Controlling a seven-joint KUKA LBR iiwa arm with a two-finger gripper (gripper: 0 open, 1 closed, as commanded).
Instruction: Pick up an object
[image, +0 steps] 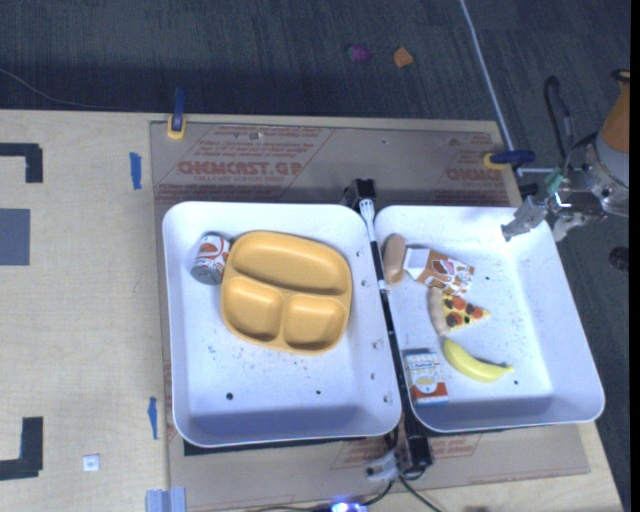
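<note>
Legible writing: the brown board (330, 160) under the bins reads "CHEMCAST GP" in red along its far edge. The packets in the right bin carry print too small to read.

The left bin (190, 400) holds a yellow divided tray (285, 290) with a small can (209, 257) touching its far-left corner.

The right bin (560, 370) holds a hot dog (394, 258) at its far-left corner, an orange-and-white packet (441, 267) just beside it, a pizza slice (462, 313), a banana (476, 362) and a small carton (425, 373) near the divider.

The end effector (545, 212) hangs above the right bin's far-right corner, empty, well apart from all items; whether its fingers are spread cannot be told.
</note>
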